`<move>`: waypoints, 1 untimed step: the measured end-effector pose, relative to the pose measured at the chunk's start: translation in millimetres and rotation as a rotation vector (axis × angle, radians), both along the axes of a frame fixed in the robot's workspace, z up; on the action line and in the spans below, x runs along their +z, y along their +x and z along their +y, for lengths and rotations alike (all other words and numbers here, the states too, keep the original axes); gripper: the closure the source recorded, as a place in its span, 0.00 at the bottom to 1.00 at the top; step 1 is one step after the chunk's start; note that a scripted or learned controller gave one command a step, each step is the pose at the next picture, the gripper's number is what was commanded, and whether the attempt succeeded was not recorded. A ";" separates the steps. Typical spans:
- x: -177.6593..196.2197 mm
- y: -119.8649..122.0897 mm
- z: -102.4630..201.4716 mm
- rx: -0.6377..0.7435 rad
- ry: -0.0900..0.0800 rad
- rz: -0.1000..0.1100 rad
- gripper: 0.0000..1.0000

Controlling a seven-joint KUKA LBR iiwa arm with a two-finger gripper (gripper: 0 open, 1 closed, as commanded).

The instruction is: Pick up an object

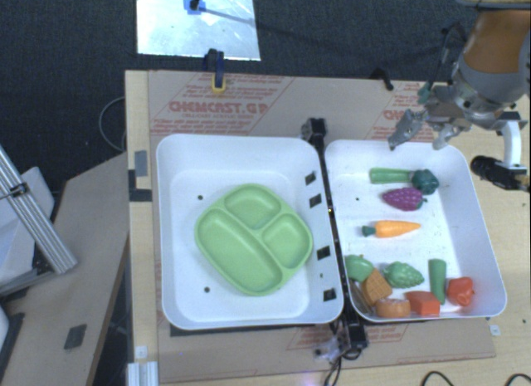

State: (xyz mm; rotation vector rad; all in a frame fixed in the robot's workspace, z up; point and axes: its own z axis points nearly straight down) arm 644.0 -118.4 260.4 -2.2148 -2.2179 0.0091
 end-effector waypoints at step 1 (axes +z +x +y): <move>6.8 1.9 0.3 0.002 -0.001 -0.011 0.00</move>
